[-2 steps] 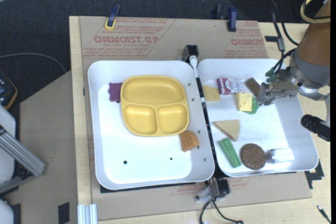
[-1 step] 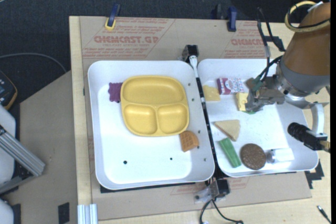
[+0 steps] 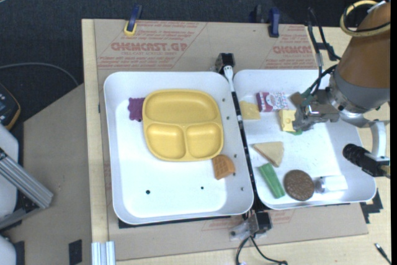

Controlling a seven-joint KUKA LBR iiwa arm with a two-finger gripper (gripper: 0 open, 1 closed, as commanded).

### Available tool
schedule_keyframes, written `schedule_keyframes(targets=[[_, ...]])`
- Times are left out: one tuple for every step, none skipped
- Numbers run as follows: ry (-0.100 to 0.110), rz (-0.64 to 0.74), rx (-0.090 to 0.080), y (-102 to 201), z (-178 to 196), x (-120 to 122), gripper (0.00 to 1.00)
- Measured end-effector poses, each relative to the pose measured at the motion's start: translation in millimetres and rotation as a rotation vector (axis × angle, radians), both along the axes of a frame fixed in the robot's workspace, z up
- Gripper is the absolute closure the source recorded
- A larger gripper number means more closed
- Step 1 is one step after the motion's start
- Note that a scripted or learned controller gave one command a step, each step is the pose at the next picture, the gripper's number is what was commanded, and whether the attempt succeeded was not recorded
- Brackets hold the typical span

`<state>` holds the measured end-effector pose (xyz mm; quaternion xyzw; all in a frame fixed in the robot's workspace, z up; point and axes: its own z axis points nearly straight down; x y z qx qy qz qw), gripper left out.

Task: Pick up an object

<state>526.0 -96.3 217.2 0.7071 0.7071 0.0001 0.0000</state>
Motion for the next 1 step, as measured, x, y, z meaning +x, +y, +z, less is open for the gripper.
schedule_keyframes(targets=[[0.001,0.000,0.001,1.2,-1.3,-1.2,1.00]])
